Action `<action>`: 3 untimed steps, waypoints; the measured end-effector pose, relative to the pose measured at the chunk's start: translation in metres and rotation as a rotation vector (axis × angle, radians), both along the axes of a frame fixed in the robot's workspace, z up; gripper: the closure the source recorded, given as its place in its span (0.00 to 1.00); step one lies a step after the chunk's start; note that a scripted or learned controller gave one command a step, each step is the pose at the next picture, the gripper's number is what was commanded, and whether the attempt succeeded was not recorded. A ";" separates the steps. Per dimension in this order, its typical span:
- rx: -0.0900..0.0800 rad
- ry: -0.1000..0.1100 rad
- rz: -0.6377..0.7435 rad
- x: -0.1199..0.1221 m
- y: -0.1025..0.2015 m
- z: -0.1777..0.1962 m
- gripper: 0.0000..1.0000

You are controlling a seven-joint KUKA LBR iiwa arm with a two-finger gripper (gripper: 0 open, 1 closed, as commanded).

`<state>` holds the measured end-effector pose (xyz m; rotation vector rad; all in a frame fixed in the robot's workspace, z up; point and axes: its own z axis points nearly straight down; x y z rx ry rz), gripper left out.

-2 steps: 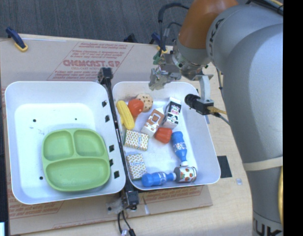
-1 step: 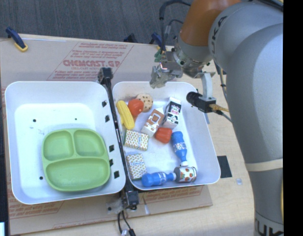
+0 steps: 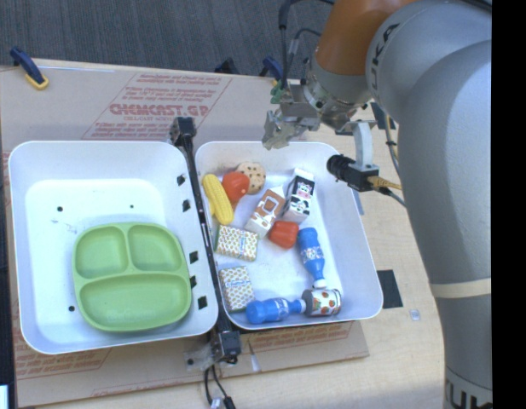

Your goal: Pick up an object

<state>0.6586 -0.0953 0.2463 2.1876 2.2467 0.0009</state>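
Note:
The right bin [image 3: 361,228] holds several small items. Among them are a yellow corn cob [image 3: 216,198], a red tomato [image 3: 236,184], a cookie [image 3: 252,175], a black-and-white milk carton [image 3: 301,194], a brown carton [image 3: 265,210], a red block [image 3: 284,233] and a blue bottle [image 3: 310,256]. My gripper [image 3: 278,133] hangs over the bin's far rim, above and behind the cookie. It touches none of the items, and I see nothing in it.
The left bin [image 3: 41,186] holds a green divided plate [image 3: 130,275]. Two patterned packets [image 3: 237,243], a second blue bottle [image 3: 271,309] and a small can [image 3: 324,301] lie toward the right bin's near side. A black clamp [image 3: 183,130] sits between the bins at the back.

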 end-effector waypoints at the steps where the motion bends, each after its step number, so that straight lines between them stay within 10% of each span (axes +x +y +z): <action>1: 0.003 0.008 -0.022 -0.120 -0.021 0.009 1.00; 3: 0.004 0.005 -0.021 -0.010 -0.040 -0.050 1.00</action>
